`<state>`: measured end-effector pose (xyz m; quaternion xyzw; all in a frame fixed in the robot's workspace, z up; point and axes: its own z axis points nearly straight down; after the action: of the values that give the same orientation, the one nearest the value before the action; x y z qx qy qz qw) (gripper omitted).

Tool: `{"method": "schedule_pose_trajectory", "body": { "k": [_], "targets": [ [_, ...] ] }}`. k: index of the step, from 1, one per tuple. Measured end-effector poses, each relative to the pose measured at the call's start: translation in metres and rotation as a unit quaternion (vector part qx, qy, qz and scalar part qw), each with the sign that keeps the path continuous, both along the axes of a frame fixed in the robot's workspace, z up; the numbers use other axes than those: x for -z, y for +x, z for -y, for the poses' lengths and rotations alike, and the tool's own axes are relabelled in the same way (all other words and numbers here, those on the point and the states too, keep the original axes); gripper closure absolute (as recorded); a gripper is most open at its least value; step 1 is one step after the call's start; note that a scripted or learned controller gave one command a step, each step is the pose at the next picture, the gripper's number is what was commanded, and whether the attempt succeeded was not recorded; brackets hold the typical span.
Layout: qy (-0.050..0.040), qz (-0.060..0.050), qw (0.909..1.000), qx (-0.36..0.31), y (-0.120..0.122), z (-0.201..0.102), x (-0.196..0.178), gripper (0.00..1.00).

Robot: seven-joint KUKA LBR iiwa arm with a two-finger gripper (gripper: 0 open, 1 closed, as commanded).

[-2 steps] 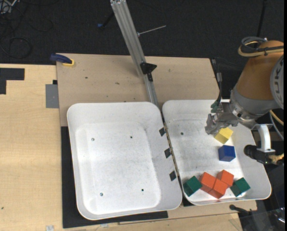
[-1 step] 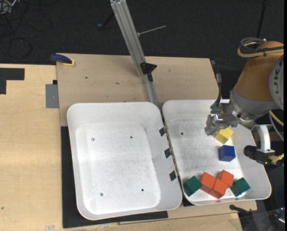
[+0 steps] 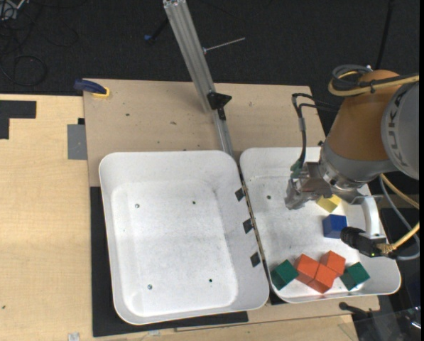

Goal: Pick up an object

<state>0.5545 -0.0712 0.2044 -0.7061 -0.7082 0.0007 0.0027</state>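
Note:
The right bin [image 3: 268, 169] holds several small blocks. A yellow block [image 3: 329, 204] lies just right of my gripper [image 3: 295, 199], and a blue block [image 3: 334, 226] sits below it. Near the front rim are two orange blocks [image 3: 319, 268] flanked by a green block [image 3: 285, 273] on the left and another green block [image 3: 355, 275] on the right. My gripper hangs low over the middle of the right bin, left of the yellow block. I see nothing between its fingers.
The left bin [image 3: 176, 233] lies beside the right one, divided by a rim with black clips [image 3: 247, 226]. A slanted aluminium bar [image 3: 197, 69] rises behind the bins. The orange-banded arm [image 3: 368, 126] covers the right bin's far right corner.

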Motion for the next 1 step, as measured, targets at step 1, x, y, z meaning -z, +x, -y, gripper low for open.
{"method": "schedule_pose_trajectory", "body": {
  "k": [1],
  "targets": [
    [0.0004,0.0,1.0,-0.001,-0.0042,-0.0603,-0.0034,1.0]
  ]
}}
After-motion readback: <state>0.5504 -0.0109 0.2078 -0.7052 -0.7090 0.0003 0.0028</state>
